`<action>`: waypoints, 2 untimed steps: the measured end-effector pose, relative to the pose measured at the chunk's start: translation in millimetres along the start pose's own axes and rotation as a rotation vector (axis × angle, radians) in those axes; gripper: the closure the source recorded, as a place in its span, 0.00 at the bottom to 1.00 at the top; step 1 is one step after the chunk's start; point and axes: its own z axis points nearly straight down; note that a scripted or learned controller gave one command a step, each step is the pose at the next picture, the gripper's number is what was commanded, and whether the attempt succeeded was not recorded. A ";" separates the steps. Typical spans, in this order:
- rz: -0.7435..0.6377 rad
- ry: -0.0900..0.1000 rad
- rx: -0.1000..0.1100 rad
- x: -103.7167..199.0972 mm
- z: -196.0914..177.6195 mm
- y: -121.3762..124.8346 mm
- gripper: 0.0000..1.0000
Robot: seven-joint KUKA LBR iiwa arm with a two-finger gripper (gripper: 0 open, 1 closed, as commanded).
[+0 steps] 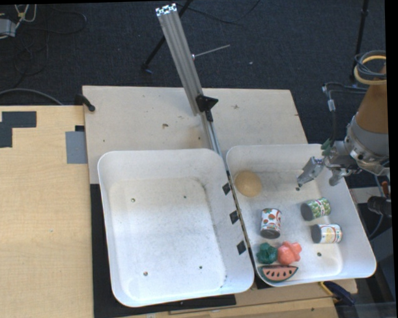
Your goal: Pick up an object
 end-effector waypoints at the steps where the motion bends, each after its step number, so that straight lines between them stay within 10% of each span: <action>1: 0.003 0.000 0.000 -0.4 59.5 8.2 0.00; 2: 0.005 0.000 0.000 1.0 113.7 7.2 0.00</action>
